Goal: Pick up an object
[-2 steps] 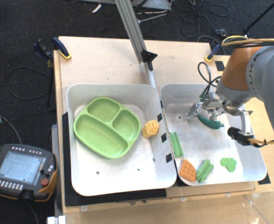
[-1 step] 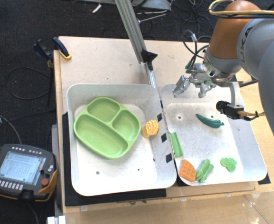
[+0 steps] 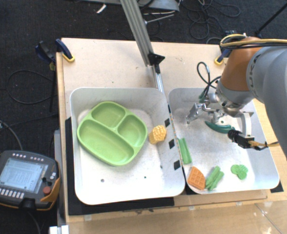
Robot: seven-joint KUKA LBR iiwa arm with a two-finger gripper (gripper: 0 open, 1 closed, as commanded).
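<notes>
Still loose: green toys (image 3: 214,177) and an orange waffle piece (image 3: 196,178) along the right bin's (image 3: 265,172) near edge, well apart from the gripper (image 3: 216,112). Cannot tell its opening or hold. Best to centre over one piece, then descend squarely.

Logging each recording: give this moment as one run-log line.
arm: over right bin | gripper: low, nothing seen held | right bin: green stick, waffle, green toys | left bin: green divided plate, corn
</notes>
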